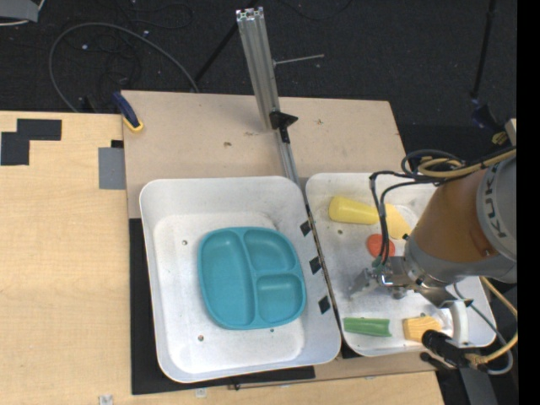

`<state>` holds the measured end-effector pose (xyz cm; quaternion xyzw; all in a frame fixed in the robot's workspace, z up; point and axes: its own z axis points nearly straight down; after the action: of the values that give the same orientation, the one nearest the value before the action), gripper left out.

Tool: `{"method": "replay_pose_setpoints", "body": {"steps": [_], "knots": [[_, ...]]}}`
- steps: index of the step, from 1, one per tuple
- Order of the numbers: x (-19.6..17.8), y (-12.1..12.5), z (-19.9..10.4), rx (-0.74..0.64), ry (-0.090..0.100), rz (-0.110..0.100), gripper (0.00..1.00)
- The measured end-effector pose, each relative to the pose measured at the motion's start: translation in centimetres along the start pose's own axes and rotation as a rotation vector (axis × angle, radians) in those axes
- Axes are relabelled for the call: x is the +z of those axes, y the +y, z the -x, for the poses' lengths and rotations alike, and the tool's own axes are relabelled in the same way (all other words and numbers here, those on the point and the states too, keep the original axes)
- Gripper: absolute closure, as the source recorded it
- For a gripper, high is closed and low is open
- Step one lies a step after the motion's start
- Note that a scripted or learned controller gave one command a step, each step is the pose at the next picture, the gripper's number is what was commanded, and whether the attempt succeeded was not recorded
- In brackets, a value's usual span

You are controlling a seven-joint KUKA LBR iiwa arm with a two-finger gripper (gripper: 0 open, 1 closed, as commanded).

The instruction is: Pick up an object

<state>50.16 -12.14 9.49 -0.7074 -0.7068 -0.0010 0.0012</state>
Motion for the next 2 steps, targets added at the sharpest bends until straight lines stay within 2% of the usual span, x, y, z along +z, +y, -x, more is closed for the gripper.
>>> {"method": "replay_pose_setpoints", "body": {"steps": [1, 2], "knots": [[-1.1, 0.2, -0.3, 0.004, 0.007, 0.005, 1.00], [-7.4, 0.3, 0.0, -0.002, -0.004, 0.002, 1.00]]}}
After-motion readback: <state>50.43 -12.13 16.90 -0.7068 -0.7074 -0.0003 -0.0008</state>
